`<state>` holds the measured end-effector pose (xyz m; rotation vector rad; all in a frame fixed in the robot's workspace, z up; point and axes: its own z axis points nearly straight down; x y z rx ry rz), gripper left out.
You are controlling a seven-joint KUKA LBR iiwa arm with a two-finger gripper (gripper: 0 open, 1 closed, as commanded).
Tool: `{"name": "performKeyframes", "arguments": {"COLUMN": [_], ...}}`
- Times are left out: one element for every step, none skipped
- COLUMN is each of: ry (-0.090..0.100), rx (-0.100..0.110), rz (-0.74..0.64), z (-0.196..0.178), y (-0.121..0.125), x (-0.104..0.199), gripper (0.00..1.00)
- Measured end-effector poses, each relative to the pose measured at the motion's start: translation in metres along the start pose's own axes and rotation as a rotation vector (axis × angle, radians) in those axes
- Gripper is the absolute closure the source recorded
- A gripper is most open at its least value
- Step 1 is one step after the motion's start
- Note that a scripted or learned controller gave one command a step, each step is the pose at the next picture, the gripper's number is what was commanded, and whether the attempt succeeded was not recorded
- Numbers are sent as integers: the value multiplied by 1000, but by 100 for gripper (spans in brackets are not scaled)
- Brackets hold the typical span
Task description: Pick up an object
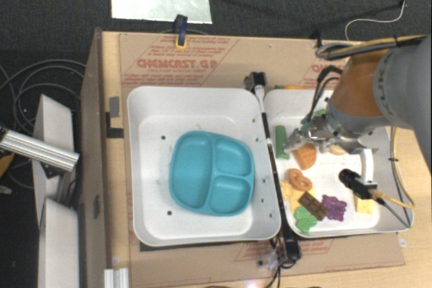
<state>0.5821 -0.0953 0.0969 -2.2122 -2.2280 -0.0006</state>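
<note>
- Dark speckled floor all round; bench [413,152] topped with a brown cardboard sheet [196,50], two shallow white bins side by side on it.
- Left white bin [148,111] carries a teal plastic plate with three compartments [211,173], nothing on it.
- Right white bin [385,222] carries the small toy foods: a green plastic bar [281,141] against the left wall, an orange rounded toy piece [306,157], an orange ring-shaped piece [300,180], a brown chocolate-like block [312,203], a purple grape cluster [333,207], and a green lumpy piece [305,219].
- Grey arm reaches in from the right. Hand [305,139] sits low in the right bin, just above the orange rounded toy piece, possibly touching it. The view is too crowded there to be sure.
- Cannot tell whether the hand is spread or pressed together.
- Progress, by my reading: approach made, nothing seen lifted. Every toy lies on the bin floor. The grasp and the lift are left.
- Writing: red print on the cardboard reads "CHEMCAST GP". Smaller lines near it are too fine to read.
</note>
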Motion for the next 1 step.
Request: {"name": "performKeyframes", "arguments": {"ry": [-1], "rx": [-5], "rz": [2], "z": [-13], "y": [1], "x": [-3], "gripper": [100]}}
